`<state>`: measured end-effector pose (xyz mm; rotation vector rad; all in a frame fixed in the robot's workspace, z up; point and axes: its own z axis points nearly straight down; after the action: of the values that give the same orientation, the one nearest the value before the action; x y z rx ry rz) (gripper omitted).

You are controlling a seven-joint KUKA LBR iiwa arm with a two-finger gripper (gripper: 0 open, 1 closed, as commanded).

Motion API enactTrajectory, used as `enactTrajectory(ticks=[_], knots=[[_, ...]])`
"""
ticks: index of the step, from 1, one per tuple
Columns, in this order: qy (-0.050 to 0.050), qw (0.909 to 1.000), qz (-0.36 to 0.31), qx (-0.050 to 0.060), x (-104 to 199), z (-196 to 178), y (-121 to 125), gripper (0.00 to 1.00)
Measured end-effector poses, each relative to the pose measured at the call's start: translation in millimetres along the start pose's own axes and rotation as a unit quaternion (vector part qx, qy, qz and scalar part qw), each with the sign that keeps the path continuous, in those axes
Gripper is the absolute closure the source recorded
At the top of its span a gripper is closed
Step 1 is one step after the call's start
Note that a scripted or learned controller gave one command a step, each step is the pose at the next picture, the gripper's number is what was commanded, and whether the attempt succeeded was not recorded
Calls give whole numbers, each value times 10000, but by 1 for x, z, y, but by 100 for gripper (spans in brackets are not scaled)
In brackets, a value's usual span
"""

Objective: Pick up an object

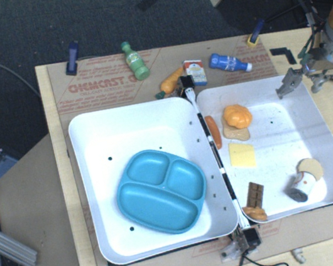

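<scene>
The right white bin (320, 134) holds several toy foods: an orange round piece (237, 115), a red sausage (213, 131) by the divider, a yellow cheese slice (242, 154), a brown chocolate bar (255, 194) and a tan-and-grey roll (303, 181) at the near right. My gripper (303, 82) hangs over the bin's far right corner, open, with nothing between its fingers. It is well to the right of the orange piece.
The left bin (93, 148) carries a blue divided plate (161, 190). Behind the bins on the board lie a green bottle (135, 61), a carrot (173, 81), a small carton (195, 72) and a blue bottle (229, 62).
</scene>
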<state>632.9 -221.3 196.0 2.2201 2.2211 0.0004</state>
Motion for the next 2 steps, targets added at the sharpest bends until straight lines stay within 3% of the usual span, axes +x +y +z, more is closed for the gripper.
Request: enactTrajectory(ticks=[1,2], knots=[[15,10000,-9,19,71,67,-16,0],[7,10000,-4,-1,118,112,34,0]])
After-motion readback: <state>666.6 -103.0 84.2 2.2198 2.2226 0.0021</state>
